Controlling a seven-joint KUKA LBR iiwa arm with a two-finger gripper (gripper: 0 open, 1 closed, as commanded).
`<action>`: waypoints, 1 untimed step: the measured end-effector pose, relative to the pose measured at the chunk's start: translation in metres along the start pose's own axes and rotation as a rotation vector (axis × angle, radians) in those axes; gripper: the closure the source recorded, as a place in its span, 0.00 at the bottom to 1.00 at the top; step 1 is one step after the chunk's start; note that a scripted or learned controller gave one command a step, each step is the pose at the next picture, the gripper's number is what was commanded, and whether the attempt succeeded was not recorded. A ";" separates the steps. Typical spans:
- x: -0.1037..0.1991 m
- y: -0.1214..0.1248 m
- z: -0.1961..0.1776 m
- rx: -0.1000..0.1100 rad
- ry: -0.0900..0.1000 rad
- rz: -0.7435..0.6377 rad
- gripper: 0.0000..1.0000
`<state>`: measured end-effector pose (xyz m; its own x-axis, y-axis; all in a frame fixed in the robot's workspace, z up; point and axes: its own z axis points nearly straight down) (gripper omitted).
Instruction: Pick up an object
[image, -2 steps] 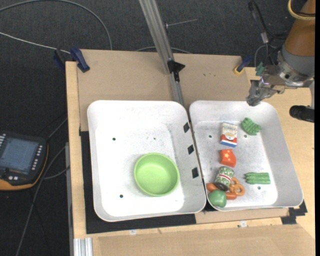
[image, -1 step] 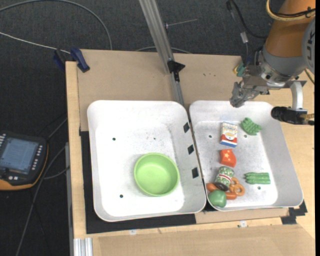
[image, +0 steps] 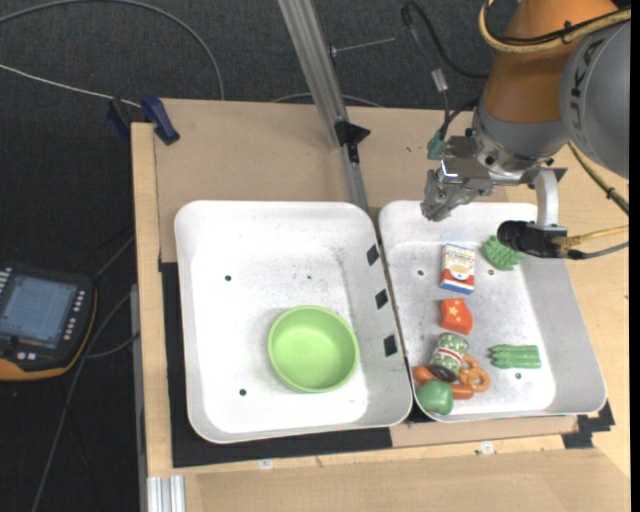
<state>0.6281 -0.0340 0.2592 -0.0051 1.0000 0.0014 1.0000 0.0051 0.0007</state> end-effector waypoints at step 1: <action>0.060 -0.004 0.012 0.001 0.000 0.000 1.00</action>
<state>0.6240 0.0259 0.2475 -0.0053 1.0000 0.0011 1.0000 0.0053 -0.0005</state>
